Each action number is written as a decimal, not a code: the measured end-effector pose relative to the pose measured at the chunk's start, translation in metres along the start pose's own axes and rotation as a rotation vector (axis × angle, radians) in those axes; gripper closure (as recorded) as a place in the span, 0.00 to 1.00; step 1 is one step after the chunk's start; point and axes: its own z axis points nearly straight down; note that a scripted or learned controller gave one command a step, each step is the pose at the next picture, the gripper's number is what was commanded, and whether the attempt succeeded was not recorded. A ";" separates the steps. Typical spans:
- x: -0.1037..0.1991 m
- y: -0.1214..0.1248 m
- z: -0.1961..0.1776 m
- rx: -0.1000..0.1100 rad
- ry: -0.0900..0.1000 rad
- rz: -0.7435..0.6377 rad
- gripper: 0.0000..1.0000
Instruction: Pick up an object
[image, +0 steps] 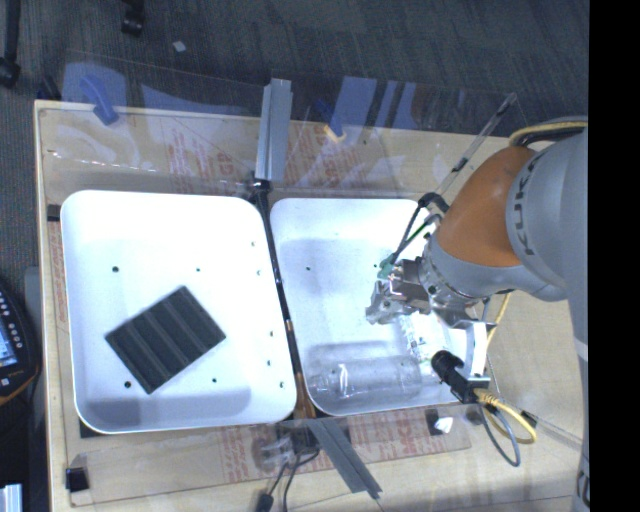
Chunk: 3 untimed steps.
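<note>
A clear plastic bottle (365, 375) lies on its side along the near wall of the right bin (320, 240). A dark ribbed rectangular pad (165, 338) lies flat in the left bin (150, 215), toward its near left. My gripper (388, 308) hangs low over the right bin's right half, just above and beyond the bottle's right end. Nothing shows between it and the bin floor, and the wrist hides its tips.
The grey arm with its orange band (480, 215) covers the right bin's right side. A metal divider bar (272, 130) stands behind the gap between the bins. Bare floor lies in the right bin's far left part.
</note>
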 end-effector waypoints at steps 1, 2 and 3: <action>0.000 0.000 0.000 0.000 0.000 0.001 0.00; -0.020 -0.021 -0.028 -0.004 -0.001 -0.006 0.00; -0.029 -0.020 -0.018 -0.001 0.001 -0.299 0.00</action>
